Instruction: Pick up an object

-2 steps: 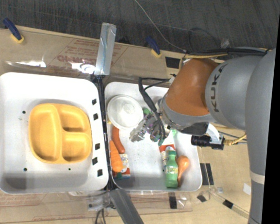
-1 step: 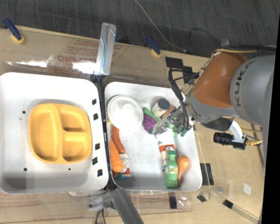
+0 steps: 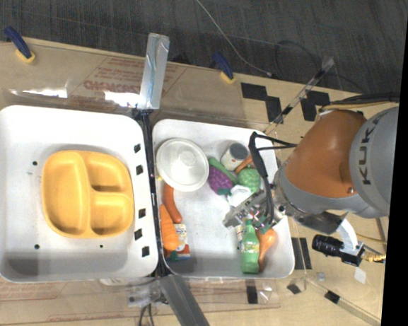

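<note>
Clutter is your risk: the pincer [image 3: 245,215] sits low in the right white bin [image 3: 203,254], touching the green plastic bottle [image 3: 250,248] beside a purple grape bunch [image 3: 220,178]; you cannot tell its state, so it may snag neighbours

The worktop [image 3: 112,73] is brown, with 2 shallow white bins directly on it: the left bin [image 3: 12,248] toward 9 o'clock, the right bin [image 3: 202,261] just beside it. Black tape patches [image 3: 256,94] lie at 1 o'clock.
</note>
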Action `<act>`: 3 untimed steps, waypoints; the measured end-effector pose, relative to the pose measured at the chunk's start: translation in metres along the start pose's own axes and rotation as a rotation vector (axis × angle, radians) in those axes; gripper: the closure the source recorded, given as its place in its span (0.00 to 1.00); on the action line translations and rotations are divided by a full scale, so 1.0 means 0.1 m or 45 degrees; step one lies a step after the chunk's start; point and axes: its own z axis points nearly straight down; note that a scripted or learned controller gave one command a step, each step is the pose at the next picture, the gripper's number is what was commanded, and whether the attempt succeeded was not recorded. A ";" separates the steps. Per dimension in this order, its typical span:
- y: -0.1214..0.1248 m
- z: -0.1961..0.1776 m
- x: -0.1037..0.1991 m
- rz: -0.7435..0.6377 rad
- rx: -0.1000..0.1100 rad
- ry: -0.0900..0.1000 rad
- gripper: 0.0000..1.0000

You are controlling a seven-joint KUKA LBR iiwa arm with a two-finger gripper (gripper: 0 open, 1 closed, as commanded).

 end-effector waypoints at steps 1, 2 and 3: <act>0.38 -0.35 -0.65 0.229 -0.001 -0.003 1.00; 1.00 -0.65 -0.55 0.337 -0.001 -0.001 1.00; 1.78 -0.87 -0.68 0.484 0.000 -0.001 1.00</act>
